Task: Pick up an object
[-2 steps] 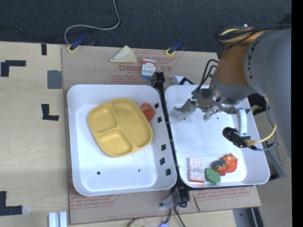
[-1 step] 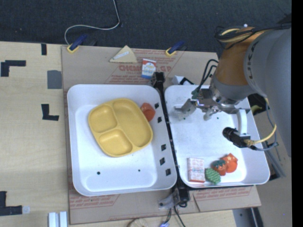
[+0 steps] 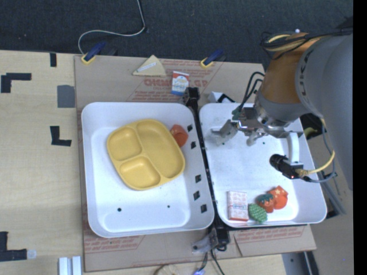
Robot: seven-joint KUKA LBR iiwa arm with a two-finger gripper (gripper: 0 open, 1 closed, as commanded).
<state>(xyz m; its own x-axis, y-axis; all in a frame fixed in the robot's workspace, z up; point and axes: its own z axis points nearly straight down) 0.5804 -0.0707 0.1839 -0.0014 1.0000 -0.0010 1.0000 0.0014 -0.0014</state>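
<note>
The bench (image 3: 34,171) is of light wood, with some black marks and a grey patch on its left part. A brown cardboard sheet (image 3: 114,76) with red print lies on it in the middle of the frame, held by two blue and yellow clamps (image 3: 92,52) at its upper edge. On the cardboard two white bins stand side by side: the left bin (image 3: 143,208) and the right bin (image 3: 246,168), touching along a black divider. Near the upper edge of the cardboard lie a pale triangular piece (image 3: 151,66) and a small red, white and blue box (image 3: 180,82).
</note>
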